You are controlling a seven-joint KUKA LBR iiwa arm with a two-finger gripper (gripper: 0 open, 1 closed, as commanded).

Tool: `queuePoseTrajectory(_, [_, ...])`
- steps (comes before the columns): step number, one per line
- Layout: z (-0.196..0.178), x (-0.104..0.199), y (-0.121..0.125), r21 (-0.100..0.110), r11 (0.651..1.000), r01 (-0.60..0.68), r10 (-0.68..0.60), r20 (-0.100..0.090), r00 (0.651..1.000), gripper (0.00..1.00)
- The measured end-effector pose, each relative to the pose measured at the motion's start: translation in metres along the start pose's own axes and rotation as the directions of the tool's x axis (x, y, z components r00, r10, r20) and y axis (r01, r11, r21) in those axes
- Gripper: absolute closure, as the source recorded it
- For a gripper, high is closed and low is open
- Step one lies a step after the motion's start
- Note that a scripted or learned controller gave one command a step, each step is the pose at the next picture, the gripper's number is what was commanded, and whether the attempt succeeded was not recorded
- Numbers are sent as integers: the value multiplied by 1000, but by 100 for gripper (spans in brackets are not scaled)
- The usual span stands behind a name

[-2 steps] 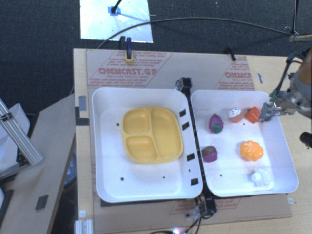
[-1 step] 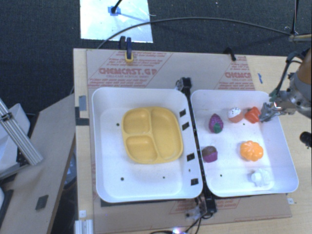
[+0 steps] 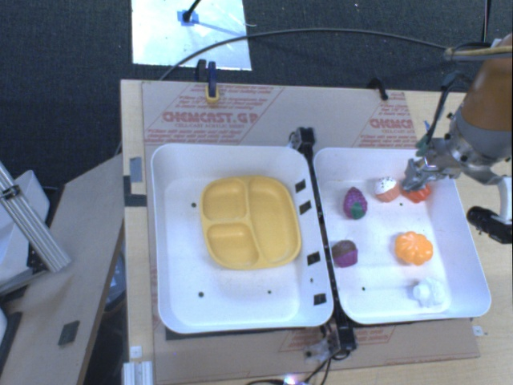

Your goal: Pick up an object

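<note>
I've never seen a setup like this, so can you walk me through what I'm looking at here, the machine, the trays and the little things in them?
This is one camera above a bench, looking down at a slant. A grey and orange robot arm reaches in from the right; its claw is low over a small orange-red item in the right white bin. That bin also holds a white and orange piece, two purple toys, an orange pumpkin and a white object. The left bin holds a yellow divided plate. I can't tell if anything is gripped.
</note>
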State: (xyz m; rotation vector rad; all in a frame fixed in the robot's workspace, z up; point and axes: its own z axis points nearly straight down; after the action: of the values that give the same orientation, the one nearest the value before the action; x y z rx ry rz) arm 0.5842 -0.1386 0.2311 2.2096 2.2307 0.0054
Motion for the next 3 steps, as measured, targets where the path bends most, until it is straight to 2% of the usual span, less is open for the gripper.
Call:
queuePoseTrajectory(1, [-8,47,18,0,1000,0,0,0,1000,100])
queuePoseTrajectory(3, [8,143,40,1,1000,-1,1,1,1000,100])
